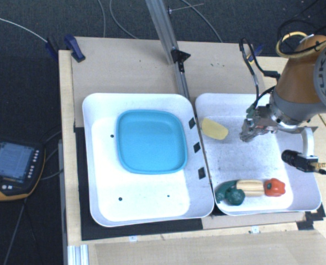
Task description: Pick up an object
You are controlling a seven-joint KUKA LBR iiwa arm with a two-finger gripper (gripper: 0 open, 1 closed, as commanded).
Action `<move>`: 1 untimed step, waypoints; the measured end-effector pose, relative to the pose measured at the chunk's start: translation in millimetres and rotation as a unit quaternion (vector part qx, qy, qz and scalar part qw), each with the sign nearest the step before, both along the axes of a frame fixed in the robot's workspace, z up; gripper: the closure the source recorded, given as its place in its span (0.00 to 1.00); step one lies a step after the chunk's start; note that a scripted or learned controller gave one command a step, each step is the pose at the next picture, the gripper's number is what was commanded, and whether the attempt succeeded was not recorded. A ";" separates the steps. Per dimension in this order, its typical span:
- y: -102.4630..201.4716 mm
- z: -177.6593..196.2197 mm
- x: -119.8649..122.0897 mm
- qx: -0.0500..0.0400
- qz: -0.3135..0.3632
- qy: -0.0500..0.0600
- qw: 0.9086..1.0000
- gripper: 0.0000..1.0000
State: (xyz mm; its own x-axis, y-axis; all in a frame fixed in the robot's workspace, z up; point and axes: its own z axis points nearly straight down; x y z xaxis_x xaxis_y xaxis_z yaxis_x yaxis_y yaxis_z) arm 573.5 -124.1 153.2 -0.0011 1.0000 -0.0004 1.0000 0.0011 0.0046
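Note:
My gripper [250, 130] hangs over the upper middle of the right bin [295, 200], pointing down and left. A pale yellow piece [214, 129] lies at the bin's upper left, a short way left of the gripper and apart from it. Along the bin's front edge lie a dark green object [231, 194], a tan cylinder [250, 187] and a red object [274, 187] in a row. Nothing shows between the gripper's tips.
The left bin [96, 148] holds a light blue square plate [152, 141]. A metal pole [164, 26] slants down from the top to the gap between the bins. Cables and a black connector [296, 160] hang by the arm at the right bin's right side.

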 end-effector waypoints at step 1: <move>0.0 52.6 0.9 0.000 0.000 0.000 1.000 1.00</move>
